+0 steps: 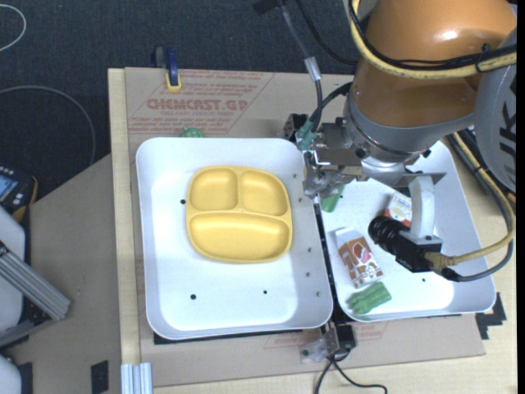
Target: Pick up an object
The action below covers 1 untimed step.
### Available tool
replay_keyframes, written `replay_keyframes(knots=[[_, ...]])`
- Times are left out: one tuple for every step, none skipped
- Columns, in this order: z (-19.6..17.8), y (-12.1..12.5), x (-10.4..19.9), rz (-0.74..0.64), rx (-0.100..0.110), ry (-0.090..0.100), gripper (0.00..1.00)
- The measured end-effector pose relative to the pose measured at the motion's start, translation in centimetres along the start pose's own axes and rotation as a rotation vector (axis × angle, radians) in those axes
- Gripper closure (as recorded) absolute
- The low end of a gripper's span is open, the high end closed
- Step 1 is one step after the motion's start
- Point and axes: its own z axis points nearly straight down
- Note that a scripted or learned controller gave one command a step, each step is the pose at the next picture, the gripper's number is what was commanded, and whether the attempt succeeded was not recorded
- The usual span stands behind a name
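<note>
So my arm (435,56) is hogging most of the right bin (467,294) right now, wrist parked over its upper left corner near the divider, while the left bin (164,302) just has the yellow divided plate (239,214) sitting in it. Best bet for the pick, I think, is whatever's right under me: there's a small green object (331,199) poking out just below my gripper (321,180), close to the bin wall, so I'd want to come straight down and not clip that edge. The brown snack packet (359,259) and green pod (369,297) lie further down the bin. Honestly can't tell how my jaws stand or whether they're touching anything; the wrist hides them.
</note>
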Motion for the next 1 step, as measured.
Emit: replay_keyframes(knots=[[-0.73, -0.11, 3.04, 0.002, 0.003, 0.002, 1.00]])
